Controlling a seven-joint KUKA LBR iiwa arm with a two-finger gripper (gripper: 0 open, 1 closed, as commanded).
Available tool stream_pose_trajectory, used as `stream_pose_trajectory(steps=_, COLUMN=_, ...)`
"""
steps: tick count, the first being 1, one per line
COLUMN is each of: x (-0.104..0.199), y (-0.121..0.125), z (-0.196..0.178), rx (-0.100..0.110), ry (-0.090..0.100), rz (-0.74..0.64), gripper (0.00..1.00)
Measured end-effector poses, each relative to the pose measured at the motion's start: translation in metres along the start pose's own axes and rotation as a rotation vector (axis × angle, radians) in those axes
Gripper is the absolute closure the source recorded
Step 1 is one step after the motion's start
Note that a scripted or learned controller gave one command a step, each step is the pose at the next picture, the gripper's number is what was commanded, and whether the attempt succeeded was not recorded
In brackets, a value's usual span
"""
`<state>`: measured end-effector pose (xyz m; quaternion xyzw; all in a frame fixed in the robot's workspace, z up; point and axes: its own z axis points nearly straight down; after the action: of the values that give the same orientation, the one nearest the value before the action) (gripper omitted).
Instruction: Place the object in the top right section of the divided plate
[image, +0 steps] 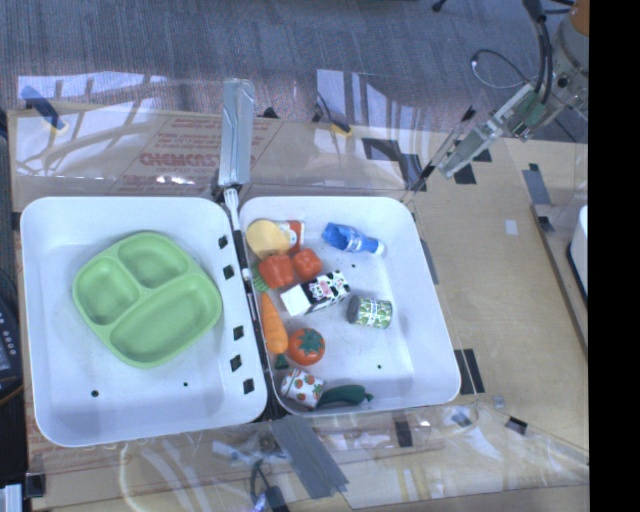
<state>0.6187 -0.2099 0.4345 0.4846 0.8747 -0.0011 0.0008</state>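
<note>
No particular object was singled out among the small, light, stiff plastic toys (310, 292) heaped in the right bin (425, 300), apart from the green plate (147, 297); the gripper (425, 178) state could not be told.

divided plate (147, 296): pale green | bins (60, 400): white | carrot (274, 325): orange | bottle (352, 240): blue | carton (316, 293): black-and-white cow patches
</note>
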Motion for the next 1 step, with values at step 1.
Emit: stream_pose_trajectory(steps=1, x=-0.0001, y=0.0017, z=-0.0099, rx=0.001, ry=-0.002, rz=-0.006, gripper=1.00)
